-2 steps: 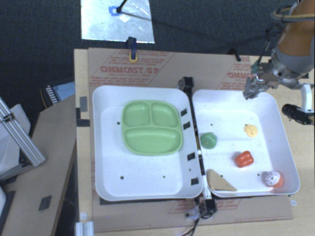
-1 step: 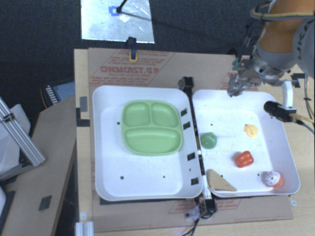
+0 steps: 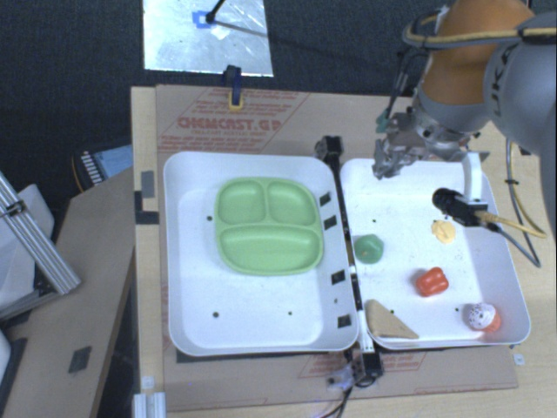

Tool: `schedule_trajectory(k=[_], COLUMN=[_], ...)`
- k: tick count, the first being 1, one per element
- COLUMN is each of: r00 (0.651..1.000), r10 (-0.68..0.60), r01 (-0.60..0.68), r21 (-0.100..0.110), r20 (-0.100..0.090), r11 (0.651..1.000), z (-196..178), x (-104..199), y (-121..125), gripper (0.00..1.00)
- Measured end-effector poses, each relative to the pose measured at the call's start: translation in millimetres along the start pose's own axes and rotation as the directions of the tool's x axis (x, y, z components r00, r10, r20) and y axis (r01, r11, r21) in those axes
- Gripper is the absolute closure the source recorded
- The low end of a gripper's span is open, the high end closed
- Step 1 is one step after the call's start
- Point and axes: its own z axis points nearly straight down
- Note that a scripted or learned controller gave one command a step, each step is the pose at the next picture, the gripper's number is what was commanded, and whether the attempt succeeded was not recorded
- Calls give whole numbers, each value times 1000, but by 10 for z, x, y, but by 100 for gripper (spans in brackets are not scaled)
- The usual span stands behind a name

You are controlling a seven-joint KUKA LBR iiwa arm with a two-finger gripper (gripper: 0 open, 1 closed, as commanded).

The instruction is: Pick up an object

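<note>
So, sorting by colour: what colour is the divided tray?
Pale green tray, seen in the camera view.

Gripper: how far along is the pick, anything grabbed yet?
Nothing looks picked yet. The gripper hangs over the right bin's far edge with nothing visibly in it. The green ball, red pepper and yellow piece lie on the bin floor, so choosing, descending and grasping remain.

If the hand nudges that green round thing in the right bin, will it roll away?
Probably. The green ball looks rounded and smooth, so a nudge could roll it. It lies close to the bin's left wall, which may stop it. It looks small, likely light. The hand hovers above the bin's far corner.
</note>
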Motion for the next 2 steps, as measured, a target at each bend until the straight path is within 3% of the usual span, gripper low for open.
schedule_trajectory(k=[2], r00=[1000], r10=[0], r01=[0], r21=[1], r20=[0], r11=[1000], z=[119], x=[1052], y=[-3], gripper=[100])
